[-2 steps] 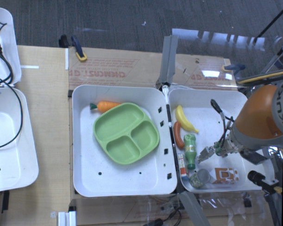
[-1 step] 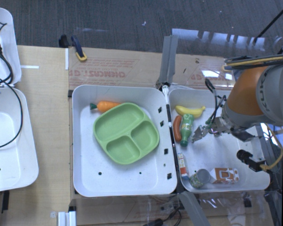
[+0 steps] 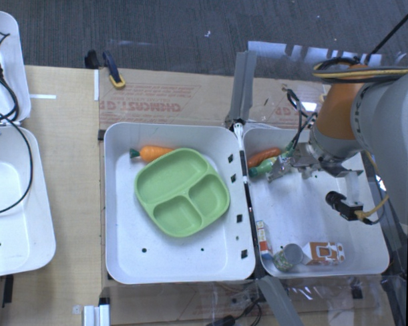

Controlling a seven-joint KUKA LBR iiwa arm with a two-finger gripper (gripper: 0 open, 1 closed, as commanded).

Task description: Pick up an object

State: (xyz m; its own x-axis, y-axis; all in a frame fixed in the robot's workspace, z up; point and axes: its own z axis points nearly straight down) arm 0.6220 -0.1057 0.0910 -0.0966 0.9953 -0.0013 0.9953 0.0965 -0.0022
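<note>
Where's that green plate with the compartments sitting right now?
The green plate lies in the left bin, a carrot touching its upper-left edge.

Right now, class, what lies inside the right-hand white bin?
The right bin holds an orange-and-green carrot toy by its left wall, a small orange carton, a grey cup and a tube. The gripper and arm cover part of the floor.

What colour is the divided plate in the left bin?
Light green; the plate shows plainly in the camera view.
</note>
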